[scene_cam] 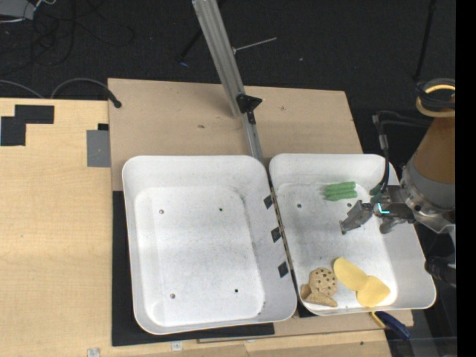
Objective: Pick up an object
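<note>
We see the pincer [370, 219] low over the right bin [309, 171], reaching in from the right, its two grey fingers [355, 217] spread apart with nothing between them. Just above it, toward the bin's far wall, lies a green object [339, 192], near the fingers but apart from them. Below the pincer, at the bin's near edge, sit a yellow object [361, 281] and, touching it on its left, a brown speckled object [320, 286]. Well to the pincer's left lies the left bin [134, 199]. A grey metal rail [223, 54] slants up beyond the bins.
</note>
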Controlling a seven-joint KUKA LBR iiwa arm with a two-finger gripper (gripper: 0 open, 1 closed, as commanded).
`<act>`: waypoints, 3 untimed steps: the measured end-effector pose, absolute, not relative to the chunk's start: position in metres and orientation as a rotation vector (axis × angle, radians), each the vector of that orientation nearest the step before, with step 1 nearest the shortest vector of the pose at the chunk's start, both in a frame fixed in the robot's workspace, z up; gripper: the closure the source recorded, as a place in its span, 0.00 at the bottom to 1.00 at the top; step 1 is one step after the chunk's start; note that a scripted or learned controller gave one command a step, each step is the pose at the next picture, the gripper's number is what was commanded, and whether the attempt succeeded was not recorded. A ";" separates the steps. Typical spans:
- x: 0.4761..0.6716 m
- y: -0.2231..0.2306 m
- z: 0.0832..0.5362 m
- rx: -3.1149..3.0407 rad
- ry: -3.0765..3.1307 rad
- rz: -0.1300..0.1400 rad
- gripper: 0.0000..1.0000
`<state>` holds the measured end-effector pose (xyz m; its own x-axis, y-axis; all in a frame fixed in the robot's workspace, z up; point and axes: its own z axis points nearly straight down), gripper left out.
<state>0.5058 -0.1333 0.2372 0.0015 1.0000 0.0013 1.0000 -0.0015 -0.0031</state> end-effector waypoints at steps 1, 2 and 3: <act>0.506 -0.134 0.237 -2.224 -2.216 0.001 0.00; 0.499 -0.141 0.188 -2.217 -2.215 0.007 0.00; 0.506 -0.133 0.132 -2.216 -2.215 0.007 0.00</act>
